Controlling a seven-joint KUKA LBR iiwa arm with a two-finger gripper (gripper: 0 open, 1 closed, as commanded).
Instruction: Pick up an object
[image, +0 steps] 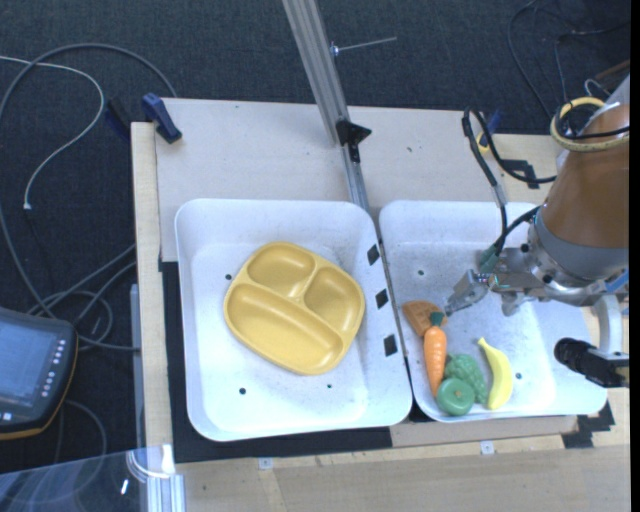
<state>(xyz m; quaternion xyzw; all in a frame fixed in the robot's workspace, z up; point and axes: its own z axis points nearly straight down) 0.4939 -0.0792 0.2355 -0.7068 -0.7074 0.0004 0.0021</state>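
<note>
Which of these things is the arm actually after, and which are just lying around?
For the job:
gripper
carrot
banana
green toy
orange piece
right bin

Lying about:
yellow tray
left bin
tablet
cables

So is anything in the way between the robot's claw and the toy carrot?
Nothing visible is. The gripper hangs over the right bin, just up and to the right of the carrot, with only bare bin floor between them. The orange wedge touches the carrot's left side, and the green vegetable lies beside its tip.
</note>
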